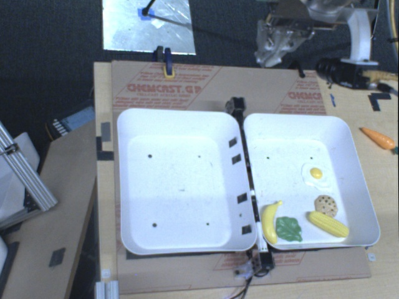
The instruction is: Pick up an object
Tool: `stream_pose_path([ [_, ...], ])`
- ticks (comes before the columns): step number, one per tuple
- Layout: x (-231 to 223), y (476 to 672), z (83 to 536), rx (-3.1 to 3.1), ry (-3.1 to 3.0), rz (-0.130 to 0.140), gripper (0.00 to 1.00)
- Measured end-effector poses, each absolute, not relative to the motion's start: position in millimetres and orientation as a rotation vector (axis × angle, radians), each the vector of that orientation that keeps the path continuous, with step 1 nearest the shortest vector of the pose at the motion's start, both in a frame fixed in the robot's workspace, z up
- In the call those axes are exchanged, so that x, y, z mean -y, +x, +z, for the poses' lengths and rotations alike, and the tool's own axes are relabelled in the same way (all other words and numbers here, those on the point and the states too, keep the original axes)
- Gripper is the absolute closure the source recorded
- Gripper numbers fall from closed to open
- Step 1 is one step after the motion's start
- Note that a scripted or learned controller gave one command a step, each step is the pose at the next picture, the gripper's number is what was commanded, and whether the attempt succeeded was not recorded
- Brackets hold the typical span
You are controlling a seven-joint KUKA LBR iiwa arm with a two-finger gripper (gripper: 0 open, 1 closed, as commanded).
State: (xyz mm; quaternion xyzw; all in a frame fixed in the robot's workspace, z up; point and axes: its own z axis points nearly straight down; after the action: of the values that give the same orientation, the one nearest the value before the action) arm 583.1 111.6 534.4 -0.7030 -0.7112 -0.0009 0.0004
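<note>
Nearest the camera, along the front edge of the right bin (355, 154), lie the candidates for the pick: a banana (270, 222) standing close to the divider between the bins, a green leafy piece (289, 229) touching its right side, a corn cob (328, 224) lying at a slant toward the front right corner, and a round cookie (325, 204) just behind the corn. A little farther back rests a fried egg (315, 174), apart from the rest. The left bin (124, 167) sits beside it across the divider. Farther still, beyond the back rims of both bins and over the dark floor, hangs the gripper (274, 45), high up and well apart from every object; whether it is wide or narrow cannot be told from this angle. The step in hand appears to be the approach, with nothing grasped yet. To do it well, the arm should probably choose a thing with free space on both sides, such as the corn cob or the egg, since the banana and the green piece crowd each other and the wall. It would need to travel forward and down over the right bin, then align across the object's narrow width before descending.
</note>
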Motion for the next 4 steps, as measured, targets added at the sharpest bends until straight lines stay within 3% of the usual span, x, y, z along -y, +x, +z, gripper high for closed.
stream_pose_path([
  [1,-183.6,580.3,535.0,2.234,-2.208,-0.006,1.0],
  [2,-237.1,598.1,477.3,2.229,-2.212,0.0,1.0],
  [4,-235.7,598.0,502.8,2.233,-2.212,-0.009,1.0],
])
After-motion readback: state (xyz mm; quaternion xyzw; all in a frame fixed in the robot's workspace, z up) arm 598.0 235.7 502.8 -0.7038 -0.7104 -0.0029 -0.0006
